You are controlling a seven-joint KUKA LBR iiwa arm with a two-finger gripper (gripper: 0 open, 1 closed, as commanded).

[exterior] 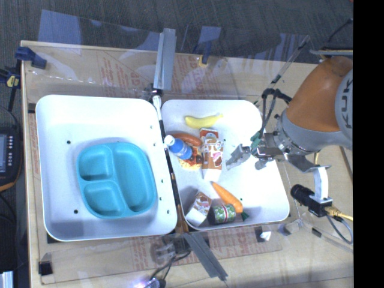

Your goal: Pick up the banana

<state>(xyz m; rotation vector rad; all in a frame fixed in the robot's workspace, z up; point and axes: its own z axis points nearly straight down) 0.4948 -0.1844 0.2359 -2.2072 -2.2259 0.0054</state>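
The yellow banana (203,120) lies near the far wall of the right bin (273,191). My gripper (249,158) hovers over the right side of that bin, to the right of and nearer than the banana, well apart from it. Its fingers (236,155) are spread open with nothing between them. The orange-banded arm (318,110) comes in from the right.
Beside the banana lie a blue-capped bottle (180,149), a red item (187,139) and a printed carton (211,149). A carrot (227,197), a green can (224,213) and a small carton (201,207) sit at the near wall. The left bin (54,119) holds a blue compartment tray (116,179).
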